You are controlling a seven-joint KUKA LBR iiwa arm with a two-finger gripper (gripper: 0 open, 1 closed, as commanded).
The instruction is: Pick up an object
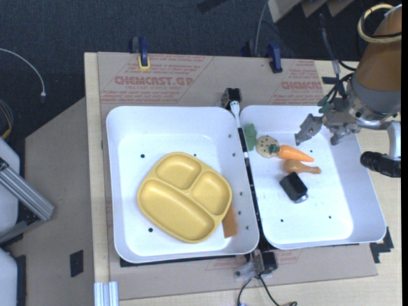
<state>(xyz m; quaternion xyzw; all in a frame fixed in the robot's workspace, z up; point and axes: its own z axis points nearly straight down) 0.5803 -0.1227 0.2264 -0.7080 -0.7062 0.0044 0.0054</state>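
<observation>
And here is the gripper (322,130), hanging over the far part of the right bin (357,228), its two fingers (307,131) spread wide with nothing between them. One finger points down and left toward the toys, the other sits further right near the bin's far right wall. Above the fingers the grey wrist rises into the orange band (381,69) of the arm (376,91), which comes in from the right.

Just below and left of the fingers lies a carrot (297,153), orange with a bit of green at its left end, apart from the fingertips. Touching that green end is a small round speckled piece (265,145), and left of that, against the bin's left wall, a small green piece (250,134). Right beside the carrot on its near side lies a second orange piece (301,167), paler, with a thin tail pointing right. Nearer still sits a small black block (294,187), tilted, just beside that paler piece.

Over in the left bin (127,132), a yellow divided plate (185,196) lies flat in the middle, three compartments showing. A brown strip (229,223) lies against the plate's near right edge. Both bins rest on a cardboard sheet (191,75), held at the far edge by blue clamps (141,48).
</observation>
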